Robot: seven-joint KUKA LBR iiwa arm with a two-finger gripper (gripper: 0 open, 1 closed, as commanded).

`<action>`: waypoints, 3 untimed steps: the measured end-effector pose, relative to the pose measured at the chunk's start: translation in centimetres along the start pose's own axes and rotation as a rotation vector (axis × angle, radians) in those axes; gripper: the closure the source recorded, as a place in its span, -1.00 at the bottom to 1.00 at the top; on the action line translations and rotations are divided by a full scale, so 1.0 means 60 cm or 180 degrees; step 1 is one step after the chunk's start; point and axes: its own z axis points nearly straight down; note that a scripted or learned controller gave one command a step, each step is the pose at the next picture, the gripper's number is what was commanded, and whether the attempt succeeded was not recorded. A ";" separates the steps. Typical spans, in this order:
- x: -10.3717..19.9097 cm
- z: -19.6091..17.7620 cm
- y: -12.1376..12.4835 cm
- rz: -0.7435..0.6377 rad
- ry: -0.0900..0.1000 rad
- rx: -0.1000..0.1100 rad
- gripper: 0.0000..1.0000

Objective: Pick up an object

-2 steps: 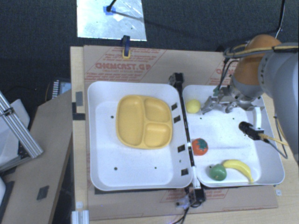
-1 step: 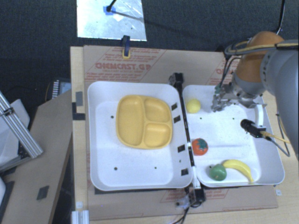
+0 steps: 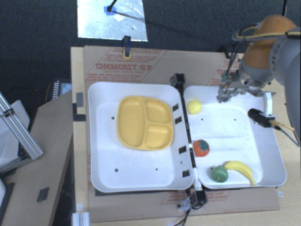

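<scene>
The right bin (image 3: 263,140) holds a small yellow lemon (image 3: 194,107) at its far left, a red tomato (image 3: 201,148) by its left wall, a green round fruit (image 3: 219,173) near the front, and a yellow banana (image 3: 241,169) beside it. My gripper (image 3: 226,94) hangs over the bin's far edge, to the right of the lemon and apart from it. Nothing shows between its fingers.
The left bin (image 3: 108,173) carries a yellow sectioned plate (image 3: 144,122). A black divider strip (image 3: 185,126) runs between the bins. A black and white fitting (image 3: 263,114) sits at the right bin's far right rim. Cardboard (image 3: 141,65) lies under both bins.
</scene>
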 end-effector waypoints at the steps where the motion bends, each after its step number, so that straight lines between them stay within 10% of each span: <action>1: 0.017 -0.087 0.001 -0.0005 0.0001 0.0000 1.00; 3: 0.106 -0.098 -0.037 -0.0010 0.0011 0.0026 1.00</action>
